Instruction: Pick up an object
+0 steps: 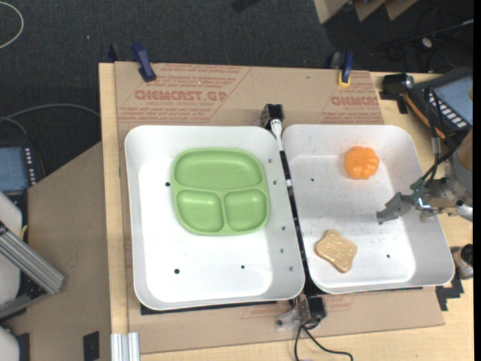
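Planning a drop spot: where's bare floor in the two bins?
Left bin: bare strip below the green divided plate. Right bin: bare between the orange toy and the tan toast piece, also along the left wall. Crowded at the right side, where the end effector hangs.

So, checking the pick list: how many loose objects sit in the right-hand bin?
2: an orange toy near the right bin's far side and a tan toast-shaped piece near its front. Nothing looks hidden.
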{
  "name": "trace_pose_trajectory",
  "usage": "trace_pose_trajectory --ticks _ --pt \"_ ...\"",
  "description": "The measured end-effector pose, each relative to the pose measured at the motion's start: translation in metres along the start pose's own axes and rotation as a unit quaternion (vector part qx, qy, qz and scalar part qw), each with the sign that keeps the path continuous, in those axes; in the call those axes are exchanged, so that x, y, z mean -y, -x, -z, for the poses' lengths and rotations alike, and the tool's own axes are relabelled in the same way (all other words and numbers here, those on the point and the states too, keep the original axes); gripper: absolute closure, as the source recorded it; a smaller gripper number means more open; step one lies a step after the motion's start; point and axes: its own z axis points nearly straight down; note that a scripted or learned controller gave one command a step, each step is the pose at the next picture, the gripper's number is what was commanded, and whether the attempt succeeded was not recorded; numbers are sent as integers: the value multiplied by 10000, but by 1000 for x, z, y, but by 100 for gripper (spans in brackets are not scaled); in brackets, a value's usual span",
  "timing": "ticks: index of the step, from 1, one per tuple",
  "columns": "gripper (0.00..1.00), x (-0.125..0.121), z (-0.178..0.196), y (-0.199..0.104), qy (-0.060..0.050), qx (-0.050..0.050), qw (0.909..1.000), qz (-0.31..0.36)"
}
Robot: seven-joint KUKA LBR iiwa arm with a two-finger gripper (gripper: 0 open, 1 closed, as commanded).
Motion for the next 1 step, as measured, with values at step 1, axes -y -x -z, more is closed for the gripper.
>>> trace_pose_trajectory --ticks 1 --pt "0 -74 -115 -1 7 2 10000 20"
